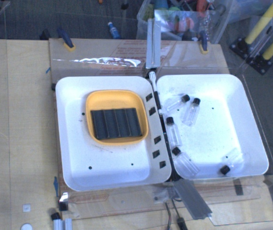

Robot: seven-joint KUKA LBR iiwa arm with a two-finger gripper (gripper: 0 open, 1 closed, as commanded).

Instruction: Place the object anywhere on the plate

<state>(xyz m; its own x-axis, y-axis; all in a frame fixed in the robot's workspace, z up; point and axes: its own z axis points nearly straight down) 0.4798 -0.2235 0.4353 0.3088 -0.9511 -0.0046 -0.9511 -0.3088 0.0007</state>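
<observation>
Sitting in the left bin [69,128] on the worktop [16,128], the yellow plate [117,96] carries a dark ribbed block [116,123], which lies flat and fully within its rim. The right bin [232,123] holds clear black-capped vials [192,110], scattered along its left side and near edge.

Plate [117,98] in L bin [74,143], vials [190,110] in R bin [244,128]

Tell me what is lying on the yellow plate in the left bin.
A dark ribbed rectangular block lies flat on the yellow plate, covering most of its floor. The plate surface beneath the block is hidden. The plate sits inside the left bin.
</observation>
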